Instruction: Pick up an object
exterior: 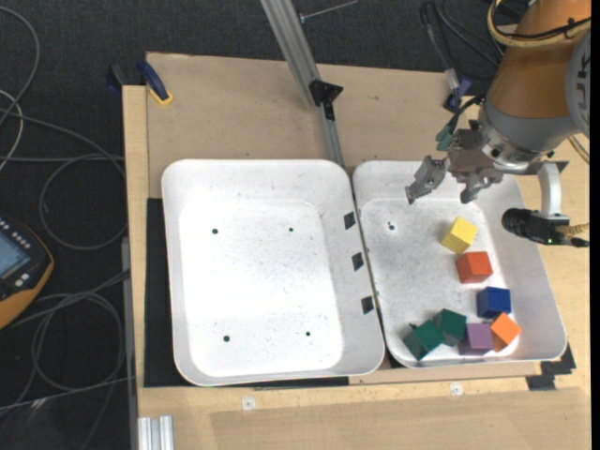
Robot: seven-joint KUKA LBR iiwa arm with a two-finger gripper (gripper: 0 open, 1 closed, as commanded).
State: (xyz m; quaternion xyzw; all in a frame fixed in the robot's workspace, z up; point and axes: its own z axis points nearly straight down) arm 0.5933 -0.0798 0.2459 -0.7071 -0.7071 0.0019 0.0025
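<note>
- My claw [442, 188] is hanging over the far end of the right bin [534, 279], fingers spread apart and gripping nothing.
- A yellow block [459, 234] is lying just beyond my fingertips, toward the near end.
- Further on, a red block [473, 266], blue block [493, 301] and orange block [505, 328] are trailing away from me.
- Two green blocks [436, 332] and a purple block [478, 336] are sitting at the near rim.
- The left bin [187, 181] is lying well off to my side.
</note>
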